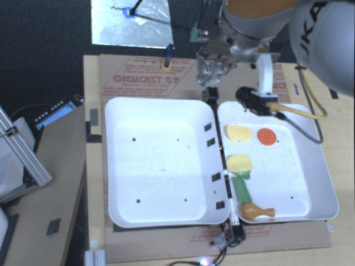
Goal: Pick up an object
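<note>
White right bin (310,187) is holding every candidate object: yellow pieces (238,133), orange disc (267,136). Gripper (209,82) is hovering beyond the far rim, finger spacing unreadable. Pick appears not yet begun.

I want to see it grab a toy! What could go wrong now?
1. The hand hangs over the far rim where the two bins meet, not over any toy, so it might bump the rim.
2. The yellow piece, green piece and drumstick crowd the right bin's left wall, which could block a grab.
</note>
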`<state>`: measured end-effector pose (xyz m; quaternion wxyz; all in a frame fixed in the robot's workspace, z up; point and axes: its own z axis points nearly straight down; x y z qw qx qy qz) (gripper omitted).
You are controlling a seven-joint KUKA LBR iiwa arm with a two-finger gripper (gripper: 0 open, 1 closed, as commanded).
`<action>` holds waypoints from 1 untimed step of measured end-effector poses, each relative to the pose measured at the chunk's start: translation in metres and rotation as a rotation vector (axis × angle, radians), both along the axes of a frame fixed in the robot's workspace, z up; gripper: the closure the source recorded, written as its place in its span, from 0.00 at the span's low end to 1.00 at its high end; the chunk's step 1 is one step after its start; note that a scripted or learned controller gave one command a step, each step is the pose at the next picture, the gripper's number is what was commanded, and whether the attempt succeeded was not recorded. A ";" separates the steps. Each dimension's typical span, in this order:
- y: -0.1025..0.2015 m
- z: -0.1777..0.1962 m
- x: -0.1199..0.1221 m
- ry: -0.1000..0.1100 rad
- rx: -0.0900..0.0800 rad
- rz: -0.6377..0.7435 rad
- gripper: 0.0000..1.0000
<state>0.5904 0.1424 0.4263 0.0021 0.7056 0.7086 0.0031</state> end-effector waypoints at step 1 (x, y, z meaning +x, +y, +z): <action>0.062 -0.077 -0.045 0.015 -0.001 0.006 1.00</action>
